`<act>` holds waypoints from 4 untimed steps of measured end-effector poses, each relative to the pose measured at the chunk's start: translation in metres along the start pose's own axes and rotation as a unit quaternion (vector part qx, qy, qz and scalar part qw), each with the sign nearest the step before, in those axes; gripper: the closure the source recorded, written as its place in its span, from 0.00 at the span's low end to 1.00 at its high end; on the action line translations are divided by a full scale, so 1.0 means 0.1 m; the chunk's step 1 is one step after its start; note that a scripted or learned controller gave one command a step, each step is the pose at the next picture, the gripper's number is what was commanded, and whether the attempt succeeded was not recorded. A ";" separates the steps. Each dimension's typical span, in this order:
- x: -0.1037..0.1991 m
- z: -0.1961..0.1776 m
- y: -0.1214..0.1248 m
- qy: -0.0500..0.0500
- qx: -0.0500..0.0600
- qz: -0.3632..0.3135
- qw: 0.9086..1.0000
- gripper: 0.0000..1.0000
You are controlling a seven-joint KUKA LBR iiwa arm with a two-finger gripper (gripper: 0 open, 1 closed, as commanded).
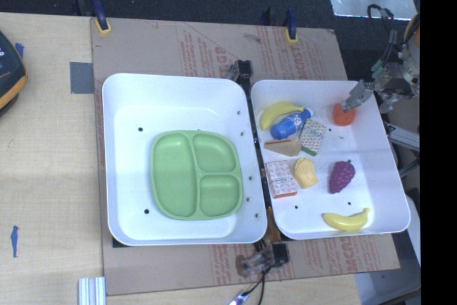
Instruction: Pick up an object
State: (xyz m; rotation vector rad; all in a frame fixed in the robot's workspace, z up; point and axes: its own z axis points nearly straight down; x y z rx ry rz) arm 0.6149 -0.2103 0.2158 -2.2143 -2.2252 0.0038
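Observation:
The right white bin (389, 175) holds several toy foods. A red tomato (343, 116) lies near its far right corner. A yellow banana (278, 111), a blue item (288, 127), a patterned card (312, 137) and a brown wedge (284, 147) cluster at the far left. A pink-and-white box (280, 178), a small yellow piece (305, 172), purple grapes (341, 176) and a second banana (345, 220) lie nearer. My gripper (370, 101) hangs over the bin's far right corner, open, with one fingertip (351, 103) just above the tomato and nothing between the fingers.
The left white bin (121, 153) holds a green divided plate (196, 173). Both bins sit on a cardboard sheet (178, 46) clamped at its far edge. A dark and orange device (8, 71) lies at the bench's left edge.

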 end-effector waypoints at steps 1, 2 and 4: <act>0.18 1.15 -0.99 0.000 0.001 0.000 1.000 0.00; 0.17 1.04 -0.98 0.000 0.001 -0.002 1.000 1.00; 1.53 0.24 -0.66 0.001 -0.001 0.000 1.000 1.00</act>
